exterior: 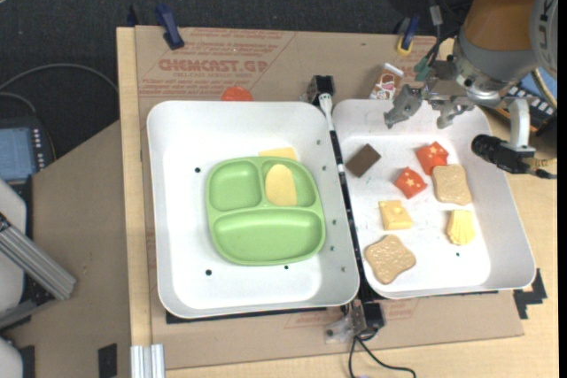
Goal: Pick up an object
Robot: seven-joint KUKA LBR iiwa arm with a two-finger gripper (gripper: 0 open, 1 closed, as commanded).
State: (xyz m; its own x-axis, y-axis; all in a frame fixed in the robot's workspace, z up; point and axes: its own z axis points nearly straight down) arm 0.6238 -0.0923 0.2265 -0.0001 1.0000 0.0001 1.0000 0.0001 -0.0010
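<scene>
In the left bin (pixel 168 217) a green divided plate (pixel 264 212) lies flat near the middle, and a pale yellow oval piece (pixel 281 184) rests in its upper right compartment. A flat yellow slab (pixel 277 155) pokes out from behind the plate's far rim, lying on the bin floor and touching or tucked just under the plate; which of the two I cannot tell. The plate looks like a sorting target, which would explain why only one piece sits in it.

Across the black seam (pixel 338 173) between the bins, the right bin (pixel 505 261) carries the loose pieces, spread apart so that each can be approached singly. A brown square (pixel 362 160) lies nearest the seam. Below it sit a yellow cheese-like cube (pixel 394 214) and a round toast-coloured cracker (pixel 390 257). Further right are two red pieces (pixel 409 181) and (pixel 431 155), then a tan bread slice (pixel 452 184) and a pale yellow ridged piece (pixel 461 227) near the bin's right side.

The gripper (pixel 429 108) hangs over the far edge of the right bin, above and apart from the toys. Its two fingers are spread wide, pointing down, with nothing between them and nothing touching them. The nearest candidate is the upper red piece, just beneath and slightly forward of the fingertips; judging by that, the pick has not begun and a descent is what comes next. A small printed carton (pixel 387 82) stands on the cardboard just outside the bin, left of the gripper.
</scene>
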